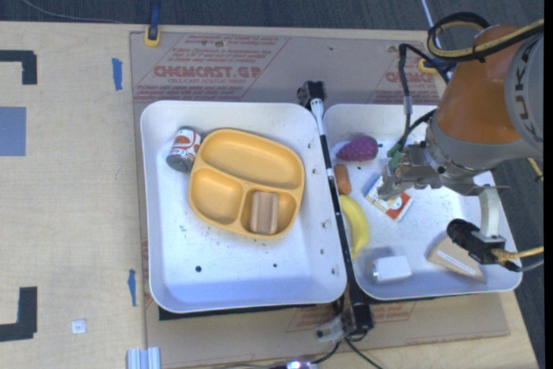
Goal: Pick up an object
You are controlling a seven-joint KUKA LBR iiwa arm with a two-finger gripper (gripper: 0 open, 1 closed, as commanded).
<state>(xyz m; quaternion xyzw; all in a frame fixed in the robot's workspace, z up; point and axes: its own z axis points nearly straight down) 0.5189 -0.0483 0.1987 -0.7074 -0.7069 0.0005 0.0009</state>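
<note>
we look down on a pale wooden bench (pixel 69 186) with a brown board (pixel 216 56) printed in red, and dark carpet behind it. two white bins sit side by side on the board. in the left bin (pixel 164 255) a yellow divided tray (pixel 246 164) holds a brown block (pixel 263 212) in its lower right compartment, and a small can (pixel 182 149) lies against the tray's upper left edge.

in the right bin (pixel 432 220) we see purple grapes (pixel 358 149) near the top, an orange sausage (pixel 343 179) just below them, a banana (pixel 354 223) along the left wall, a white block (pixel 391 268) near the front and a beige wedge (pixel 454 259) at the lower right. the gripper (pixel 399 179) hangs over the middle of this bin, right above a small white, red and blue packet (pixel 390 203) that lies flat on the floor. we cannot tell whether the claw is open or closed, or whether it touches the packet.
</note>
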